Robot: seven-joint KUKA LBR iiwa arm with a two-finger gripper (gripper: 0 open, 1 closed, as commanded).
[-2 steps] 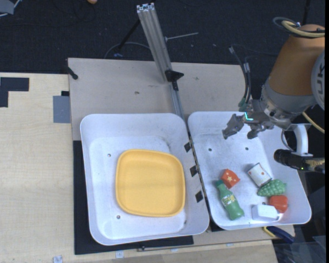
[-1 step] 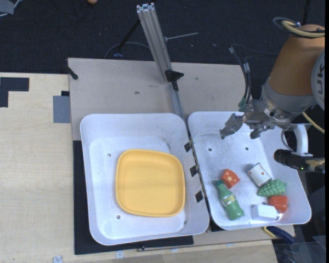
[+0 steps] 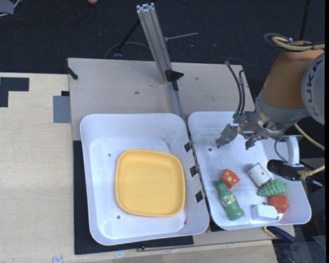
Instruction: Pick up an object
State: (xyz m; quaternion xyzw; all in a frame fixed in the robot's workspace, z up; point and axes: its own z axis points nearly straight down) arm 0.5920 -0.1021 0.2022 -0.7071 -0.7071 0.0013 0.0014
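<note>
I'm reaching in from the right, wrist hanging over the right bin, my gripper spread open over bare bin floor and gripping nothing. Objects are sitting near the front of that bin: one green bottle, one red block, one white can, one green grape bunch, one red piece, one white block. One yellow plate is lying in the left bin.

Toys crowd the right bin's near end; far end bare.
</note>
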